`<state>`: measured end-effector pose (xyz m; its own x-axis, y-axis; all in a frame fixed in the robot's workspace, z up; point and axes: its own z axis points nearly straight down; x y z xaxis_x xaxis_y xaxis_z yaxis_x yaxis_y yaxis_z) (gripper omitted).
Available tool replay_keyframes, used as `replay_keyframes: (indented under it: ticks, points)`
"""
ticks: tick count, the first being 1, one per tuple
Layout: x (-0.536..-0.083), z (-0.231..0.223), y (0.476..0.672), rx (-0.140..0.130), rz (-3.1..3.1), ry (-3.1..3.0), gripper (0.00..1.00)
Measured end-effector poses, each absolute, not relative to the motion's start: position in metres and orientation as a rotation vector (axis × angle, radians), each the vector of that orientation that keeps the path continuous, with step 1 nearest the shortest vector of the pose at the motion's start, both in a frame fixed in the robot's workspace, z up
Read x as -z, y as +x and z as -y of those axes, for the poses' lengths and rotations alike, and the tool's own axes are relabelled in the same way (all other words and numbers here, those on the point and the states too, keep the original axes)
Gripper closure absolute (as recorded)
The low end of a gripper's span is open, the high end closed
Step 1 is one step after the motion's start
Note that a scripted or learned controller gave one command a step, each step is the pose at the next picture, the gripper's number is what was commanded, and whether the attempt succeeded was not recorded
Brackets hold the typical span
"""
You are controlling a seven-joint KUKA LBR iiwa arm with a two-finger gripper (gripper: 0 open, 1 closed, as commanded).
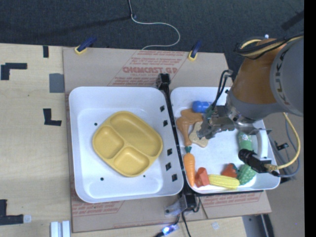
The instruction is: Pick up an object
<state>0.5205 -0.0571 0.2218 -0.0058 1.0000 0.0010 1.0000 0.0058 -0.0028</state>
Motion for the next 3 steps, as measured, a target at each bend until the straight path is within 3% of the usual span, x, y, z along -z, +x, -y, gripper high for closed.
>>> replay_keyframes:
  ticks: [1, 2, 3]
  points:
    - [-0.213, -0.002, 0.535, -0.001, 2.228, -2.211, 1.0]
    - [-0.234, -0.056, 0.552, 0.002, 2.229, -2.212, 1.0]
    - [-0.215, -0.056, 0.549, -0.006, 2.222, -2.219, 1.0]
